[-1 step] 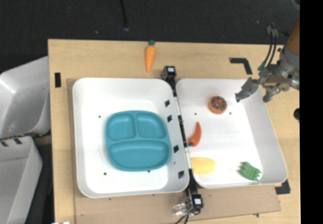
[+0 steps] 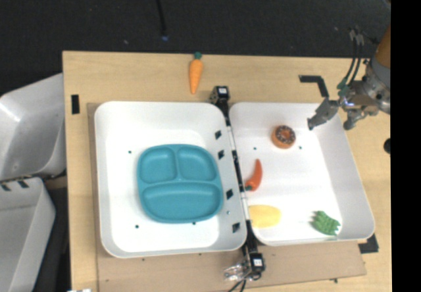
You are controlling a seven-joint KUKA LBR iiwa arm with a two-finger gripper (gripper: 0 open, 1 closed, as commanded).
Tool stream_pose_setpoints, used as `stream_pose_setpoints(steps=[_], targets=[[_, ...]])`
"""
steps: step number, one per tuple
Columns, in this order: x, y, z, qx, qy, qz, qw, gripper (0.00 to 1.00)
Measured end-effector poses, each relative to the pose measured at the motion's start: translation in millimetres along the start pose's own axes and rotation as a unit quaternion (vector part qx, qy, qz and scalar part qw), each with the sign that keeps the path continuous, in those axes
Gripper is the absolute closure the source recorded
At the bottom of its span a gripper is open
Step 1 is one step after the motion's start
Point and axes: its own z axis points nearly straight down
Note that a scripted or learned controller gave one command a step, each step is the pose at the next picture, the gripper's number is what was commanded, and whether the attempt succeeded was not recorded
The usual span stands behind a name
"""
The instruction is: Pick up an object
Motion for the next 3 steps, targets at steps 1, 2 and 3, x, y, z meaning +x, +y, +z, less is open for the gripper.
stream_pose_setpoints(steps=[1,2,3], targets=[[4.9,-8.8,52.8,0.002,0.000,0.000,1.0000,0.00],[0.7,-15.3,97.6,0.002,0.000,0.001,1.0000,0.00],[4.2,-15.7,160.2,0.003,0.000,0.001,1.0000,0.00]])
